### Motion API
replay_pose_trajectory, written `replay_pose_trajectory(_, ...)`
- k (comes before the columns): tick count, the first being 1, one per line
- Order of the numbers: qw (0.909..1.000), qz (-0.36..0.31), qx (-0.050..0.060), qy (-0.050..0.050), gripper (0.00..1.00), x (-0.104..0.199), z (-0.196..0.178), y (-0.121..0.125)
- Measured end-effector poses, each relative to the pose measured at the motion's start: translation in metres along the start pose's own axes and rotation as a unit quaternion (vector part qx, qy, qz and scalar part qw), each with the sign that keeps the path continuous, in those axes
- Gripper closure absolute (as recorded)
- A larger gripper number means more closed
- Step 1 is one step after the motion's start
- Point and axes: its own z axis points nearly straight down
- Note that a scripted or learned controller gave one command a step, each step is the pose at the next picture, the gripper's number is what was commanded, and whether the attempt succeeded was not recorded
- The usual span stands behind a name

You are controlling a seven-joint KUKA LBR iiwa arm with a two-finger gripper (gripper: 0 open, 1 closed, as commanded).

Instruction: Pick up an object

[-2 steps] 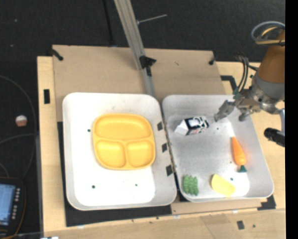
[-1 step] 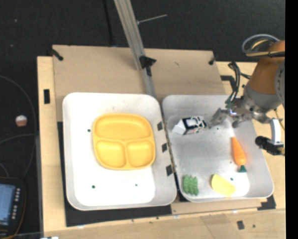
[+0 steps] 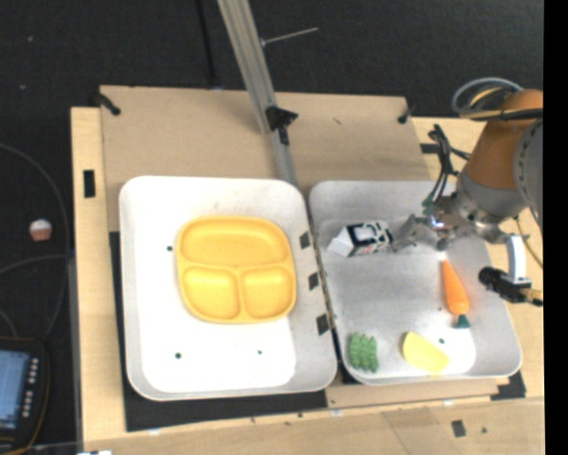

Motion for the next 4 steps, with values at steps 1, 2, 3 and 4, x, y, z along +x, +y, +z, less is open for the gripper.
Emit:
replay_pose_trajectory(1,1.0,0.0,-0.002,-0.001,1.0,-0.001,-0.013,0.001)
replay_pose_trajectory(2,1.0,-0.002,-0.004,0.0,1.0,0.004,-0.066,0.01)
replay_pose_trajectory(3,1.0,-0.002,-0.005,0.0,1.0,-0.001,-0.122,0.021)
replay_pose_trajectory(4,1.0,-0.004,-0.002,0.001,1.0,-0.002,-0.129,0.022)
